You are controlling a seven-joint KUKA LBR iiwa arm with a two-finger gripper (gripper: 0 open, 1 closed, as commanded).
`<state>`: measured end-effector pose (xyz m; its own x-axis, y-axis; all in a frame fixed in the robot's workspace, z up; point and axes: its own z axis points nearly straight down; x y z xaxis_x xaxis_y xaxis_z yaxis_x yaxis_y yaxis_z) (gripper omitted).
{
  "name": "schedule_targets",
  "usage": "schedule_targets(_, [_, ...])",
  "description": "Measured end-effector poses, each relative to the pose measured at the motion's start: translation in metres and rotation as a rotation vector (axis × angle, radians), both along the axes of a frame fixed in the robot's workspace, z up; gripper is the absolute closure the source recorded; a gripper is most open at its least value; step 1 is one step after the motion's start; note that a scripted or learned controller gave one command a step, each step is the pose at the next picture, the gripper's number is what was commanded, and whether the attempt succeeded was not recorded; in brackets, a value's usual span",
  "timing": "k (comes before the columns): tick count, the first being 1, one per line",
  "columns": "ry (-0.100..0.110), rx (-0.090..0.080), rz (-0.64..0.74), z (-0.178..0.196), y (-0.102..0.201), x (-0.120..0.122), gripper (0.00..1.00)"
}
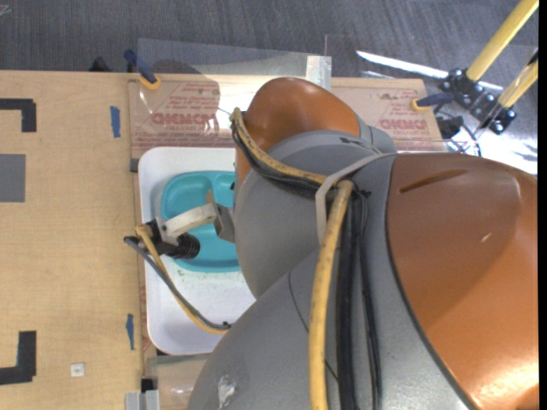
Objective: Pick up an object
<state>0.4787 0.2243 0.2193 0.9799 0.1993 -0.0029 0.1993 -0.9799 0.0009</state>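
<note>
Over the left white bin (154, 314), the arm (359, 254) is seen reaching down, hiding most of it. One teal bowl-like object (184, 199) lies at the bin's far end, beside the wrist hardware (cables and a pale fitting). Whether the jaws are open or closed cannot be told. No grasp is shown; lifting seemingly remains undone. One bin is counted on the worktop (60, 229).

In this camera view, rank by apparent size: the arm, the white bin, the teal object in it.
1. Arm, by far, though it sits nearest the camera.
2. White bin, partly covered by the arm.
3. Teal object, also partly hidden.
</note>
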Motion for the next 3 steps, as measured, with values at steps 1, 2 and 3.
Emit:
schedule_targets(1, [-0.012, 0.009, 0.015, 0.164, -0.005, 0.004, 1.0])
schedule_targets(2, [0.005, -0.003, 0.185, 0.055, 0.0, -0.001, 1.0])
schedule_targets(3, [0.003, 0.0, 0.001, 0.001, 0.0, 0.0, 1.0])
